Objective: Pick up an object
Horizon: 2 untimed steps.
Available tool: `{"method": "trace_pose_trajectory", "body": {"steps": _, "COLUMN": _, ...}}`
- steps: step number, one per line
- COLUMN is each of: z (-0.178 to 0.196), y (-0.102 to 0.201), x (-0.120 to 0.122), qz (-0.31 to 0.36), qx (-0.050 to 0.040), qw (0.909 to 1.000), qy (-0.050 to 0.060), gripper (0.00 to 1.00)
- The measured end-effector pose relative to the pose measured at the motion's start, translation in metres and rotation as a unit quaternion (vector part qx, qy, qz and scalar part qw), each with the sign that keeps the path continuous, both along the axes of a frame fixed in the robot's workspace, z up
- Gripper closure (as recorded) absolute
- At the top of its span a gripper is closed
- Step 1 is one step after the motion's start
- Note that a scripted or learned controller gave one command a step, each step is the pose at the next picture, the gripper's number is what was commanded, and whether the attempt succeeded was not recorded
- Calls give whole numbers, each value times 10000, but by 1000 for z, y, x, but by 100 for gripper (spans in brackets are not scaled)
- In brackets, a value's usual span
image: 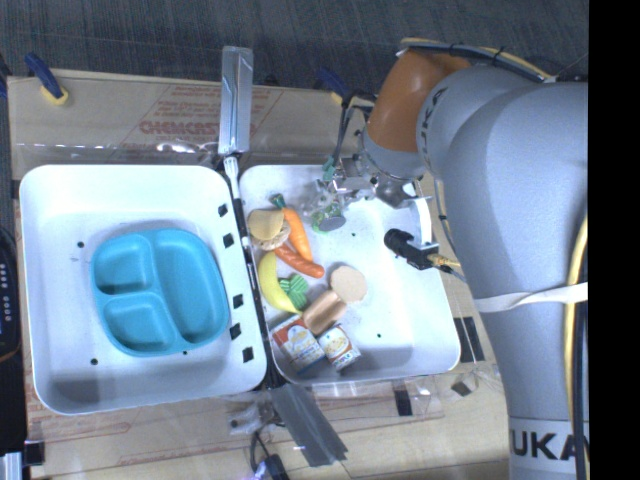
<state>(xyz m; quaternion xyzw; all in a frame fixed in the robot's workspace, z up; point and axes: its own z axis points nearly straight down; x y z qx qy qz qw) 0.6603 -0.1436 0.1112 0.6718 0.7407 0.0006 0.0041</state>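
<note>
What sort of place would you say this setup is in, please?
Probably a robotics lab's grasping test bench: a grey arm with an orange band reaches over two shallow white bins, one holding toy food such as a yellow plastic banana, the other a blue sectioned tray.

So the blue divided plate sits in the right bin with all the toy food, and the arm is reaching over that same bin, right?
Not quite. The camera view shows the blue divided plate alone in the left bin, not the right one. The toy food, such as the banana and carrot, lies in the right bin, and the arm is indeed reaching over that bin.
</note>
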Motion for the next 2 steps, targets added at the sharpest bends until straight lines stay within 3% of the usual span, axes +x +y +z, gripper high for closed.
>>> {"method": "trace_pose_trajectory", "body": {"steps": 1, "z": 8, "y": 0, "x": 1, "qz": 19, "qx": -7, "qw": 10000, "qy": -9, "gripper": 100}}
{"method": "trace_pose_trajectory", "body": {"steps": 2, "z": 160, "y": 27, "x": -27, "qz": -78, "qx": 14, "qw": 10000, "qy": -9, "gripper": 100}}
